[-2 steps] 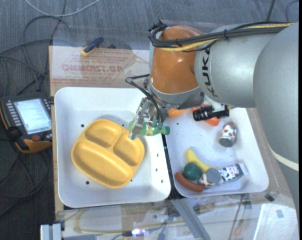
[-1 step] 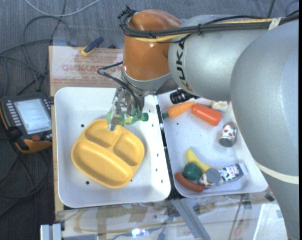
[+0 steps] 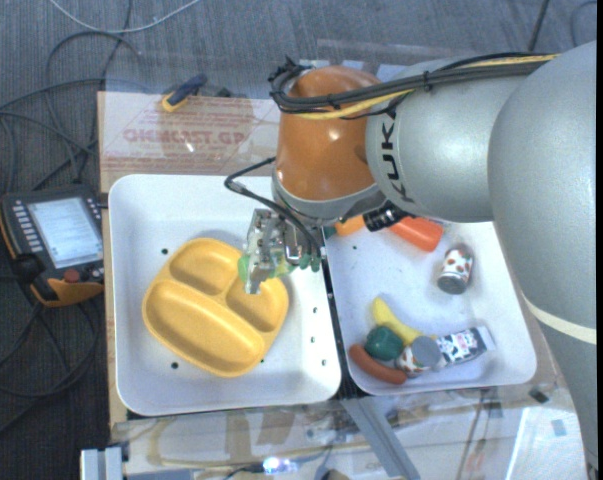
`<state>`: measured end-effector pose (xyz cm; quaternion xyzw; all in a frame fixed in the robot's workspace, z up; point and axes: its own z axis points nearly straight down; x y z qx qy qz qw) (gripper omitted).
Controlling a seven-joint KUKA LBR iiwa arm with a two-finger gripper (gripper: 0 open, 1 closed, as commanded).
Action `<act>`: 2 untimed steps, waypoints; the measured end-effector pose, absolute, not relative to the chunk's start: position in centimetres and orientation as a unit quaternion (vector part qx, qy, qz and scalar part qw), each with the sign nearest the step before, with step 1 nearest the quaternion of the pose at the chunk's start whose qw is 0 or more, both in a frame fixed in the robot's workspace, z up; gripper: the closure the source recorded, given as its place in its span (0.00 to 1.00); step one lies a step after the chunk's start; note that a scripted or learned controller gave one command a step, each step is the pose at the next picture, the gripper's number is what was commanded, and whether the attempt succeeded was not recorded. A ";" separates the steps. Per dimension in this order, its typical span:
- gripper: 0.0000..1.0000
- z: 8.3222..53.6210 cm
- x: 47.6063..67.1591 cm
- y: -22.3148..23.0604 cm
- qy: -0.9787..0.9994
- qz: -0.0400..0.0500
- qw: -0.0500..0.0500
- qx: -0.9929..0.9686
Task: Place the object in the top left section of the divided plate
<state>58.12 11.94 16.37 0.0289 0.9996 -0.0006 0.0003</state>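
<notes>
My gripper [image 3: 264,259] hangs at frame centre over the yellow divided plate [image 3: 213,308], pinching a small green object [image 3: 251,270] just above the plate's upper right rim, I judge short of the upper-left section. To the lower right, the other bin [image 3: 511,358] keeps a can [image 3: 455,269], banana [image 3: 392,316] and sausage [image 3: 377,365]; nothing blocks the plate.

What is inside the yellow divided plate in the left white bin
The yellow divided plate's two visible sections look bare. The gripper, with something green at its tip, covers part of the third section.
</notes>
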 end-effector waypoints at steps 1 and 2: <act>1.00 10.6 64.7 14.9 1.000 0.004 0.016 0.004; 1.00 18.5 62.7 7.7 1.000 0.000 0.002 0.002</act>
